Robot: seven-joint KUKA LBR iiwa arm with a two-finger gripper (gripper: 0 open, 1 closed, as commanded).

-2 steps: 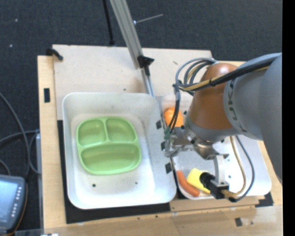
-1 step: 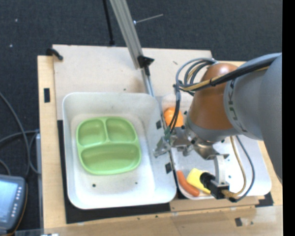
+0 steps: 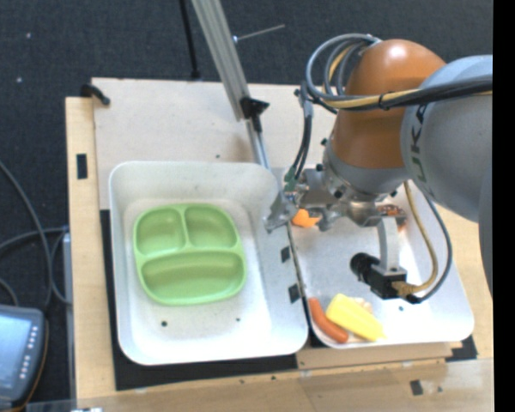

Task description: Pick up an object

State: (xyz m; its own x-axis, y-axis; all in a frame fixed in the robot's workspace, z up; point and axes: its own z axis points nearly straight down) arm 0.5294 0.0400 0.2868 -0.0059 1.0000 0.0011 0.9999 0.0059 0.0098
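Yellow wedge [image 3: 354, 317] beside thin orange carrot [image 3: 327, 320], right bin's [image 3: 446, 316] front

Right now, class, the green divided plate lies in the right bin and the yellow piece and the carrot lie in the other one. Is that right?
Not quite. The camera view shows the green divided plate in the left bin, not the right one. The yellow piece and the carrot do lie in the other bin, as you said.
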